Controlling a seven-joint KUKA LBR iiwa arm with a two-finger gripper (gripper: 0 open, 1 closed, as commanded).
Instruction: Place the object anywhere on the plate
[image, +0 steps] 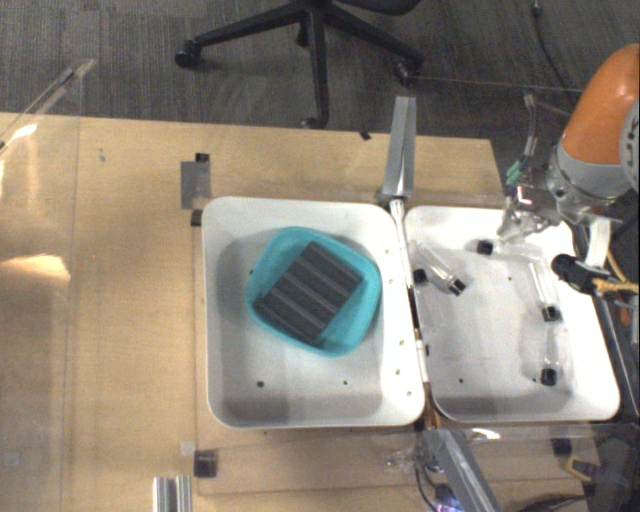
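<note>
A dark grey ridged block (308, 290) lies flat on the teal plate (371, 300), near the plate's middle, in the left bin (222, 340). My gripper (522, 215) hangs over the far right corner of the right bin (500, 345), below the orange band of the arm (598, 110). It is well to the right of the plate and apart from the block. Nothing shows in its grasp.
Several small clear pieces with black ends (440, 277) lie scattered on the right bin's floor. A metal divider post (400, 150) stands behind the seam between the bins. A black cable end (570, 270) hangs by the arm. Wooden bench surrounds the bins.
</note>
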